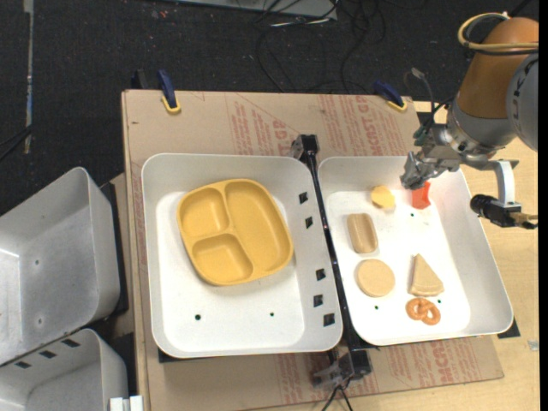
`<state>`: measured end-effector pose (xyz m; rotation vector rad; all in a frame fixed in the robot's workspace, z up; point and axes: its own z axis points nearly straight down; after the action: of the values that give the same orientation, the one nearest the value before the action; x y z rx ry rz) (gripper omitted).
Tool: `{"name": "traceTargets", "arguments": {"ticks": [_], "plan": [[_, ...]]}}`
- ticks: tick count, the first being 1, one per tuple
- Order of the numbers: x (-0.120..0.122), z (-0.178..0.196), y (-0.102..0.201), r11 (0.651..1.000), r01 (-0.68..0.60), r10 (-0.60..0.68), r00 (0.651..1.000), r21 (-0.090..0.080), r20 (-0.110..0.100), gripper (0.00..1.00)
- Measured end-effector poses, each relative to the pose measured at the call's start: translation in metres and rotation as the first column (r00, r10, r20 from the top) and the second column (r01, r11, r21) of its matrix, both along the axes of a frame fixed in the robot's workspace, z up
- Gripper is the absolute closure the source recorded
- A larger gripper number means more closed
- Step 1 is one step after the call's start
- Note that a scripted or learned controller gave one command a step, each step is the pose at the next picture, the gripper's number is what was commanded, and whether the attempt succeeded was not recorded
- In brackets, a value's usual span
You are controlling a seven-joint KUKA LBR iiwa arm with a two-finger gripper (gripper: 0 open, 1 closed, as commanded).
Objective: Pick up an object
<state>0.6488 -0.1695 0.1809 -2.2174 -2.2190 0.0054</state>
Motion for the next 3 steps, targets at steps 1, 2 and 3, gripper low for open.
{"name": "traceTargets", "arguments": {"ticks": [1,2,3], "plan": [[-0.010,-0.049,-0.002,1.000,0.002,-0.002,1.000,-0.001,0.002,0.00],[-0.008,-0.036,-0.002,1.000,0.001,-0.001,1.000,-0.002,0.009,1.00],[-0.006,0.029,-0.002,1.000,-0.002,0.002,1.000,-0.003,0.014,1.00]]}}
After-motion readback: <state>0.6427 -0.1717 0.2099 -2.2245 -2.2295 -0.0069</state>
